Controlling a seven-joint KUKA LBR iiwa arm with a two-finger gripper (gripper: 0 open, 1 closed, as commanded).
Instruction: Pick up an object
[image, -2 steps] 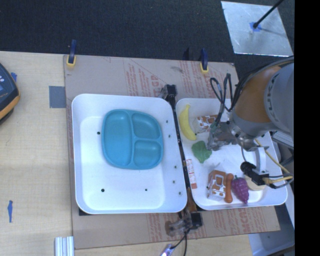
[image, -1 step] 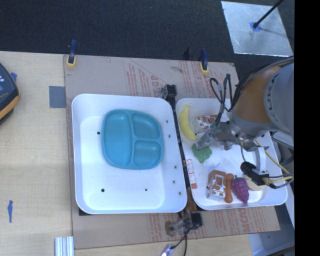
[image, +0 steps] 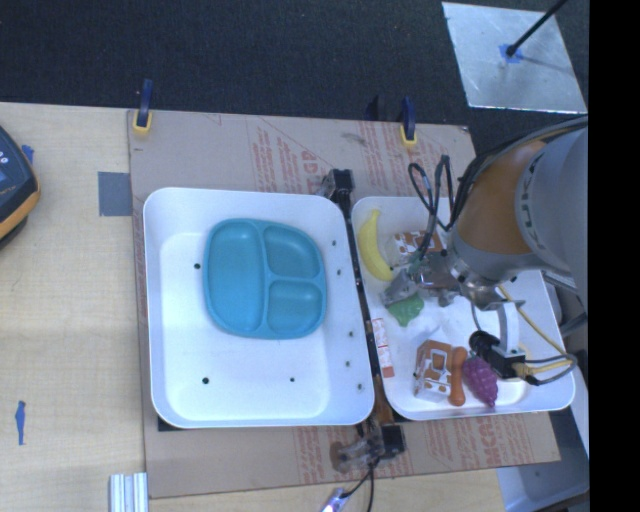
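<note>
**Down in the right bin, among the toys**

My pincer (image: 412, 285) sits low in the right bin (image: 545, 400), over a green piece (image: 405, 310), with the banana (image: 374, 245) just to its left. Whether I grip anything I cannot tell; my own wrist and its cables (image: 435, 195) cover that spot. Nearer the front rim lie a waffle-like block (image: 433, 368), a carrot (image: 457, 375) touching it, and purple grapes (image: 480, 380) beside that. A printed packet (image: 408, 243) peeks out by my wrist, mostly hidden. The left bin (image: 180, 380) holds a blue divided plate (image: 265, 277). My arm (image: 530, 210) covers the right bin's far corner, and the green piece is too blurred to name
</note>
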